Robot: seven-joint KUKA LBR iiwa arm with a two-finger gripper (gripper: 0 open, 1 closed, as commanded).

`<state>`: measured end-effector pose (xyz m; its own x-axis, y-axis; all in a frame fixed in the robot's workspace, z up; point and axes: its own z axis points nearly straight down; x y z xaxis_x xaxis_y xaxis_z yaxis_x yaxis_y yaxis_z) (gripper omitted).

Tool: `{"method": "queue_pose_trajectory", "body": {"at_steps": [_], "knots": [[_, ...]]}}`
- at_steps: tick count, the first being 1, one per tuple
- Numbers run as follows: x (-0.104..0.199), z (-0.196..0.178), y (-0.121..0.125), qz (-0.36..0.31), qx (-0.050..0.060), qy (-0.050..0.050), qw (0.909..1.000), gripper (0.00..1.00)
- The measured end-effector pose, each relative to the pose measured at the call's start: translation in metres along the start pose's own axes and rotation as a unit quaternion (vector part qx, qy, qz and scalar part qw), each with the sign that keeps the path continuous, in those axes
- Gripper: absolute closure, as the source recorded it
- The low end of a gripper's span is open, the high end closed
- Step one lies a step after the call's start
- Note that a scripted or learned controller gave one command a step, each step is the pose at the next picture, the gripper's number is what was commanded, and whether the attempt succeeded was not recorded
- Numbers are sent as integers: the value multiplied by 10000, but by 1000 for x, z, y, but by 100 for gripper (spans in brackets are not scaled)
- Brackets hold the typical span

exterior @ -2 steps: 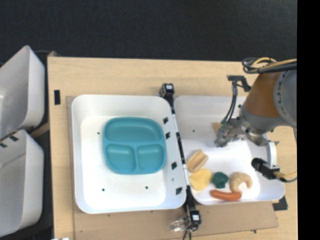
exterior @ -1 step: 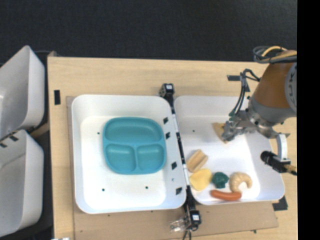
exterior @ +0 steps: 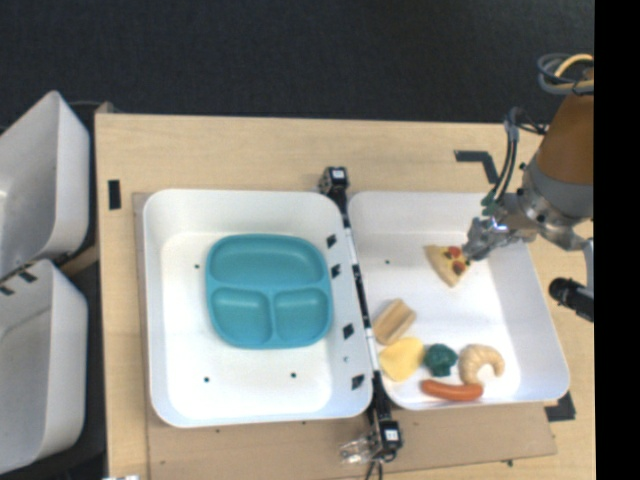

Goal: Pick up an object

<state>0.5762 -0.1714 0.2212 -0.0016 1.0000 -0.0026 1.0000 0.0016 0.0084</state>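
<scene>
I am reaching for the pizza slice in the right bin.

Going left to right: the teal plate [exterior: 268,290] is sitting in the left bin [exterior: 160,368]; in the right bin [exterior: 530,368] the pizza slice [exterior: 447,263] is lying just beside my gripper [exterior: 478,242], whose finger spread I cannot tell. I judge the grasp is not yet made; next I am needing to settle over the slice and close.

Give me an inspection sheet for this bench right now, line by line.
Surface: wooden bench bearing two white bins.
Job's things: right bin holds pizza slice, bread piece, yellow cheese wedge, green broccoli, croissant, sausage.
Clutter: left bin holds teal divided plate.
Grippers: gripper low at the pizza slice.
Cables: looped cables above the wrist.
Surroundings: dark floor, white containers on the left.
</scene>
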Motion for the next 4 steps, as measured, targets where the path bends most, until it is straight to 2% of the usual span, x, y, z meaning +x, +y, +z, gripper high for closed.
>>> {"method": "queue_pose_trajectory", "body": {"at_steps": [1,2,3,4], "knots": [[-1,-55,2,-6,4,2,10000,100],[49,-40,12,-17,38,10,10000,100],[100,-44,21,-22,32,10,10000,100],[147,-28,19,-20,45,15,10000,100]]}}
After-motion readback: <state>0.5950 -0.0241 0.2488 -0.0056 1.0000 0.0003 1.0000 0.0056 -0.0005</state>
